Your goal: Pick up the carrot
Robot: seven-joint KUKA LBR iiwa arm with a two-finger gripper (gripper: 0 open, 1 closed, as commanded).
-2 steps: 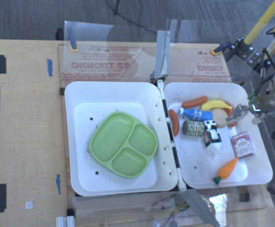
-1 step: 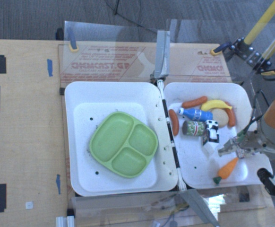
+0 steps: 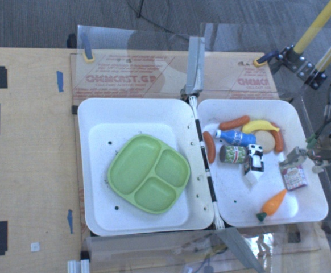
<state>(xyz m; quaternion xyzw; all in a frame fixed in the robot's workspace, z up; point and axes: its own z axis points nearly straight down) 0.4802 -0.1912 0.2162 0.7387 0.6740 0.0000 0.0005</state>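
- Near the right bin's (image 3: 310, 152) front edge, we see the carrot (image 3: 273, 203) lying untouched; nothing is done yet.
- We cannot tell the gripper's (image 3: 298, 154) state; it sits beyond the carrot, holding nothing visible.

One carrot (image 3: 274, 203); three sausages (image 3: 234, 122); one banana (image 3: 260, 126).

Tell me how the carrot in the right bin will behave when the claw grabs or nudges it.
The carrot looks like a smooth moulded toy, so probably stiff and light. Its body tapers toward the green stub, so a grip may slide toward that narrower end. It lies flat and apart from the other items, near the right bin's front edge; being rounded, a nudge would likely roll it in an arc.
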